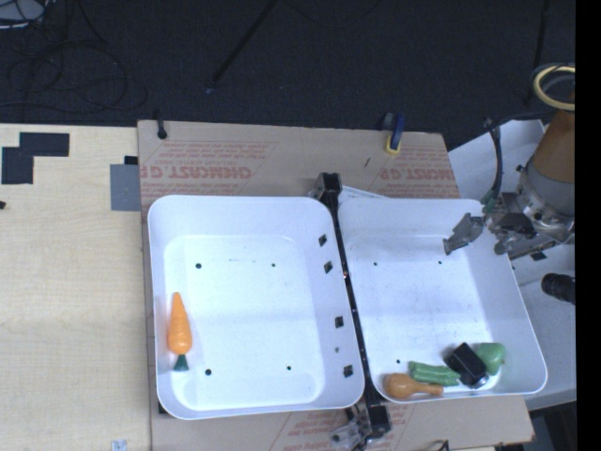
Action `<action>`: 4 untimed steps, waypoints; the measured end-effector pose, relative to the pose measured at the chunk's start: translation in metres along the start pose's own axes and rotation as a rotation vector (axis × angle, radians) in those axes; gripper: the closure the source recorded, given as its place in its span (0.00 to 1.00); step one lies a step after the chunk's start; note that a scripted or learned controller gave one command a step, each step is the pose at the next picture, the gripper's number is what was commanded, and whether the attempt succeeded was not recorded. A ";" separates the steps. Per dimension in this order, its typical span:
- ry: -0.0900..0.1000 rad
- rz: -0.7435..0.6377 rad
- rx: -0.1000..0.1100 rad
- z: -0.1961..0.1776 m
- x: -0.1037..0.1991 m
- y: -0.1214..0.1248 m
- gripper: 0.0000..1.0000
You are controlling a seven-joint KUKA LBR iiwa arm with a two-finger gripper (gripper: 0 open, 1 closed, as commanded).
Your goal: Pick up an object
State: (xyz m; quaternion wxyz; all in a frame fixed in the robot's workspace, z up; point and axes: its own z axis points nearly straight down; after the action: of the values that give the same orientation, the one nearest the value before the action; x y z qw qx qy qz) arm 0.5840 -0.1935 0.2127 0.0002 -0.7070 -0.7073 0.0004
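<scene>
While the gripper [488, 235] hangs empty, fingers apart, over the right bin's [423, 280] far right edge, the approach is in hand, and it next needs lowering onto the black block [467, 364] at the near right corner.

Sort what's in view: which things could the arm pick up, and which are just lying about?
Pick candidates:
- carrot in left bin
- green item, black block, tan pear-shaped item in right bin
- gripper

Lying about:
- blue clamp
- cardboard sheet
</scene>
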 end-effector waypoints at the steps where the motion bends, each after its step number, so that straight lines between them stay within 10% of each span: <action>1: 0.000 -0.006 -0.004 -0.016 0.063 0.063 0.00; 2: 0.000 -0.007 -0.019 -0.214 0.124 0.061 0.00; 3: 0.001 -0.004 -0.005 -0.289 0.160 0.034 0.00; 4: 0.001 -0.004 -0.003 -0.327 0.212 0.061 0.00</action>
State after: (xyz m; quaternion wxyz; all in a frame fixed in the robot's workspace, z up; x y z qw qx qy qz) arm 0.6451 0.0191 0.5396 -0.0005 -0.7054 -0.7088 -0.0008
